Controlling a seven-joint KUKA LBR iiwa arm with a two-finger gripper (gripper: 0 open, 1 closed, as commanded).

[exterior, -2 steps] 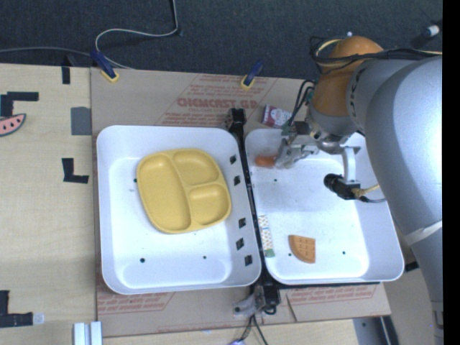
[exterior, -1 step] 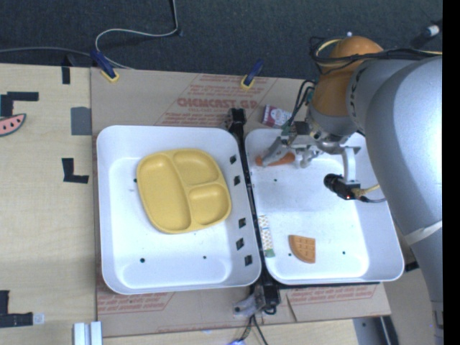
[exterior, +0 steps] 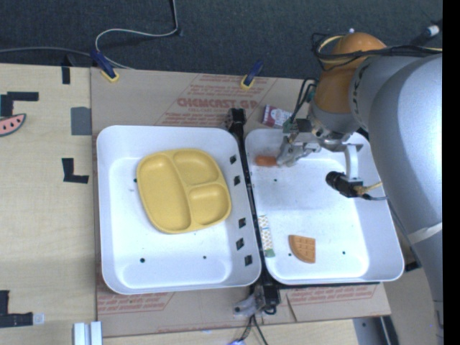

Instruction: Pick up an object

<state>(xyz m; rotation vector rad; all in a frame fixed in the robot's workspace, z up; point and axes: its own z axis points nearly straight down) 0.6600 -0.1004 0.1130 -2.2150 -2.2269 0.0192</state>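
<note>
My gripper reaches down into the far left part of the right bin. A small orange piece lies on the bin floor just left of the fingertips, close to them. A tan waffle-like piece lies near the front of the same bin, well apart from the gripper. In the left bin sits a yellow divided plate.
The grey arm with its orange band covers the right bin's far right side. A black cable connector hangs over that bin. A small packet lies on the cardboard behind the bins. Clamps sit along the bins' divider.
</note>
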